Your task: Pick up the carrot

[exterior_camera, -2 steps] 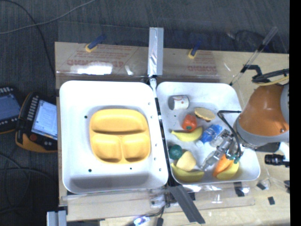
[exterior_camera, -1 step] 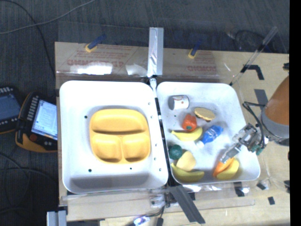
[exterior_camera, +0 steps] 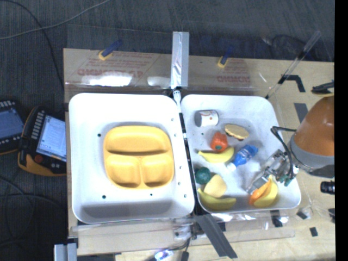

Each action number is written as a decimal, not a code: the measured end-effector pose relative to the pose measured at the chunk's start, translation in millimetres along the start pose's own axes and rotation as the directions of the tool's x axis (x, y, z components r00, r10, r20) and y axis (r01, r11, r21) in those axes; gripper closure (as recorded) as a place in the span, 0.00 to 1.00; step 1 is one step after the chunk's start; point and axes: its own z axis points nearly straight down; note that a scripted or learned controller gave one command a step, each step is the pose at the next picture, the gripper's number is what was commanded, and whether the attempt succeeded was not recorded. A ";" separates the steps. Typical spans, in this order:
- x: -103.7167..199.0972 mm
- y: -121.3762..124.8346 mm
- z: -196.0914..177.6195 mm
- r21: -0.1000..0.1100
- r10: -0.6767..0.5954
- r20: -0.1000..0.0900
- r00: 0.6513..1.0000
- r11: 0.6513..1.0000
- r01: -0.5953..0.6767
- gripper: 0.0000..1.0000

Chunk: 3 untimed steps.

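Hand lowered over the right bin's near corner

The metal hand (exterior_camera: 270, 172) is seen just above the smooth orange carrot (exterior_camera: 261, 192), which lies against a yellow fruit (exterior_camera: 270, 194) in the white right bin (exterior_camera: 255, 103); whether its fingers are spread cannot be told. A moulded yellow tray (exterior_camera: 138, 155) sits in the left bin (exterior_camera: 87, 145).

The grey arm with its orange band (exterior_camera: 318, 132) is cut off at the right side. The metal two-finger gripper (exterior_camera: 266, 179) is a blur of shiny parts, its fingers too small to separate. The orange carrot (exterior_camera: 261, 192) under it is partly covered by the gripper and merges with a yellow fruit-shaped toy (exterior_camera: 270, 196). At the left edge, a black handheld screen (exterior_camera: 10, 125) is cropped.
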 end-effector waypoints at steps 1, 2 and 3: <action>1.6 0.4 -127.1 0.003 0.086 -0.008 0.996 0.996 -0.086 0.00; 20.9 17.0 -7.4 0.005 0.135 -0.010 0.991 0.991 -0.135 0.00; 7.8 5.9 -89.8 0.002 0.070 -0.009 0.998 0.998 -0.070 0.00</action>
